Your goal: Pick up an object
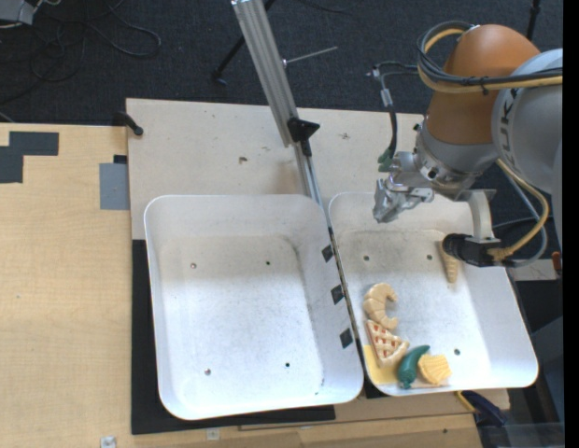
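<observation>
Objects (392, 339) lie ungrasped in the lower part of the right bin (486, 278), while the claw (394, 203), its state unclear, hovers at the bin's upper edge.

— Where does everything sit?

— Two bins side by side: the left bin (177, 250) and the right bin (495, 325), rims touching along the middle. In the right bin's near left corner, a croissant (382, 303) lies farthest back, a waffle piece (386, 342) just before it, then a pepper (409, 366) beside a corn cob (434, 370).

— And the arm?

— Its gripper (394, 202) hangs over the right bin's far edge, well apart from them.
</observation>
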